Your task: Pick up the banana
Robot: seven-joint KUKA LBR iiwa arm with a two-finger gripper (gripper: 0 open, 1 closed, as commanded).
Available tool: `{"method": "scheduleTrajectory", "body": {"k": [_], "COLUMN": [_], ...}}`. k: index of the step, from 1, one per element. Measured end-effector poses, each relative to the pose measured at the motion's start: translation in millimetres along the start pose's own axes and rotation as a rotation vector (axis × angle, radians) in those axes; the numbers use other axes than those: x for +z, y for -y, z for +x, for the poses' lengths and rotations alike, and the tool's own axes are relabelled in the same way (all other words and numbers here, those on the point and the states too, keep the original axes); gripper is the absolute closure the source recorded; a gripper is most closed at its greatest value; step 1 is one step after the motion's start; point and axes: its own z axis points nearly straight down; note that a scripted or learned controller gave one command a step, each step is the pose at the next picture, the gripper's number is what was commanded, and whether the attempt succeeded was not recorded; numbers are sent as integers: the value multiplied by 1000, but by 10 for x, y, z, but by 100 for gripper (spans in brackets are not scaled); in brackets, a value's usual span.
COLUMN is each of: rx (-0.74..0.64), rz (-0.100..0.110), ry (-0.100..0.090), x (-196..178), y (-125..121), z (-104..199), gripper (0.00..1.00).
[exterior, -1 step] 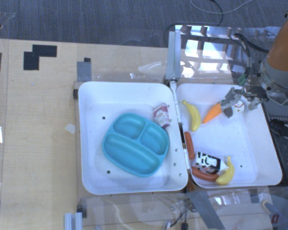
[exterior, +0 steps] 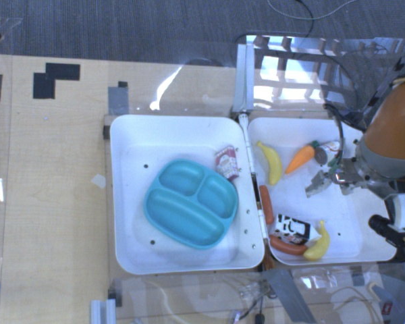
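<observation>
Right bin [exterior: 371, 248]: banana [exterior: 272, 161] near left wall, toward far edge, beside carrot [exterior: 300, 158]. Second banana [exterior: 318, 242] at near edge, touching hot dog [exterior: 287, 246]. Gripper [exterior: 318, 183] over bin centre, fingers spread, nothing between them. Left bin [exterior: 125, 181]: blue divided plate [exterior: 191, 202], small packet [exterior: 227, 162].

Two yellow bananas lie flat in the right bin — one [exterior: 271, 162] upper-left, one [exterior: 318, 242] lower.
</observation>
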Motion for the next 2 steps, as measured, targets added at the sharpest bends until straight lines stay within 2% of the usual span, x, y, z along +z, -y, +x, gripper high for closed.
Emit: {"method": "scheduleTrajectory", "body": {"k": [1,2], "rx": [-389,-460], "rz": [-4,-8], "ry": [1,2], "x": [435,559], "y": [449,430], "z": [-147,-224], "gripper": [0,0]}}
